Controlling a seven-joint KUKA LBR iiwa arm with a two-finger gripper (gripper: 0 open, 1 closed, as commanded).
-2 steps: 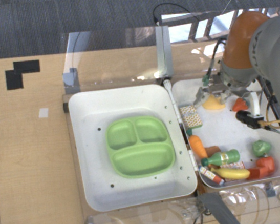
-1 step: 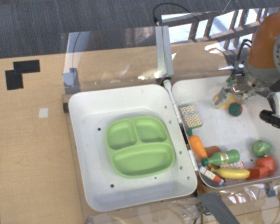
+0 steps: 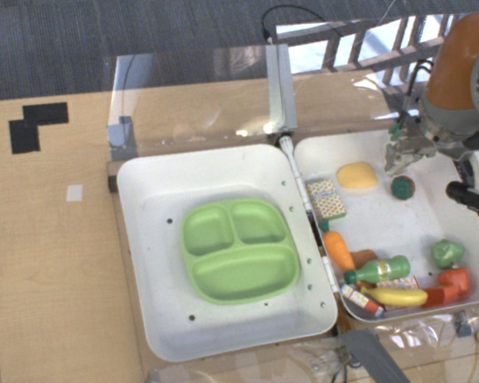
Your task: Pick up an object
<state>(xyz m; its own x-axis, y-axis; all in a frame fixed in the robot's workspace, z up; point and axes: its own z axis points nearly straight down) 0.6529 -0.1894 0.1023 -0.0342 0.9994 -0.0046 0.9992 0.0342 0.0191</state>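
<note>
The right bin [image 3: 464, 216] holds several toy foods. A yellow lemon-like piece [image 3: 357, 177] lies near its far side, and a small dark green ball [image 3: 403, 187] sits just right of it. My gripper [image 3: 404, 154] hangs over the bin's far right part, directly above and behind the green ball, right of the yellow piece. Nothing shows held in it. Nearer the front lie a patterned box [image 3: 326, 198], an orange carrot [image 3: 338, 250], a green bottle [image 3: 383, 269], a banana [image 3: 398, 297], a green pepper [image 3: 447, 252] and a red piece [image 3: 452, 284].
The left bin [image 3: 154, 242] carries a green divided plate [image 3: 239, 250]. A metal divider post [image 3: 280, 92] rises behind the seam between the bins. The grey arm with its orange band [image 3: 456, 67] comes in from the upper right, above the right bin's far corner.
</note>
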